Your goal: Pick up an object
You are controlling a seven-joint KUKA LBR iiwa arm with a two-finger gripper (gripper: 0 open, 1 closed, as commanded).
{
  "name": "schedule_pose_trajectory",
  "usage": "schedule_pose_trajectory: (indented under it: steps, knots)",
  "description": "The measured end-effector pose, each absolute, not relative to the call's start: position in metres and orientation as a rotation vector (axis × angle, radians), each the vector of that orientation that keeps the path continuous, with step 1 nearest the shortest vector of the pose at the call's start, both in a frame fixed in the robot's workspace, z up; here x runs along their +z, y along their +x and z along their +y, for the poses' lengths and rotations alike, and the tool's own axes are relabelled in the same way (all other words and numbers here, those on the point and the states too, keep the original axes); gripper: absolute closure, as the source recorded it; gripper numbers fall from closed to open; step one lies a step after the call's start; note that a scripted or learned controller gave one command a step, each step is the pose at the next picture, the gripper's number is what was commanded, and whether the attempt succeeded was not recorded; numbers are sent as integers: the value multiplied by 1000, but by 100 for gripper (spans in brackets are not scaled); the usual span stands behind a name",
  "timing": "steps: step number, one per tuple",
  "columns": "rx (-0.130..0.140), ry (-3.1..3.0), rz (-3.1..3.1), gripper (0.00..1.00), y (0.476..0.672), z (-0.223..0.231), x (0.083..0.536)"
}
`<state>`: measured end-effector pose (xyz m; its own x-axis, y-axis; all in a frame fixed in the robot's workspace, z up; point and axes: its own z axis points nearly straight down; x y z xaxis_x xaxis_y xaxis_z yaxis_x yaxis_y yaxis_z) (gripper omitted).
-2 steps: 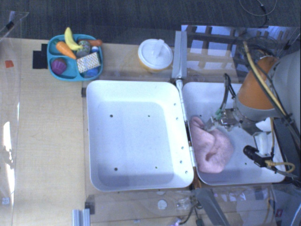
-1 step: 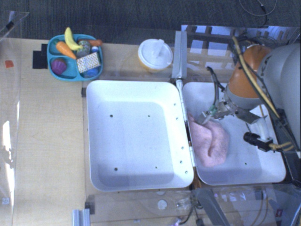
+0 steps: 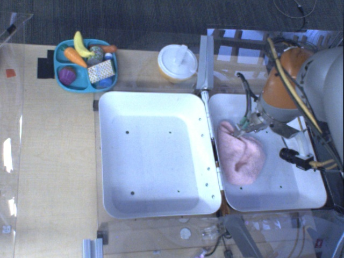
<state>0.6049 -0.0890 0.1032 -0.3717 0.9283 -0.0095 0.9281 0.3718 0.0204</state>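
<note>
A crumpled pink cloth (image 3: 241, 153) lies in the right bin (image 3: 290, 192), against its left wall. My gripper (image 3: 245, 127) reaches in from the right and is down at the cloth's upper edge, its tip touching or just above the fabric. Whether any cloth sits between the fingers is hidden from this angle. The grey arm with its orange band (image 3: 279, 93) rises behind the gripper.
The left bin (image 3: 156, 155) stands beside the right one, parted by a shared rim. On the bench behind are a blue tray (image 3: 85, 66) with toy food and a white lidded bowl (image 3: 177, 62). A black block (image 3: 45, 67) lies left of the tray.
</note>
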Motion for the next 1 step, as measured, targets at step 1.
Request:
schedule_pose_trajectory:
  steps: [1]
  knots:
    - [18, 1750, 2586, 0, 605, -89, 103]
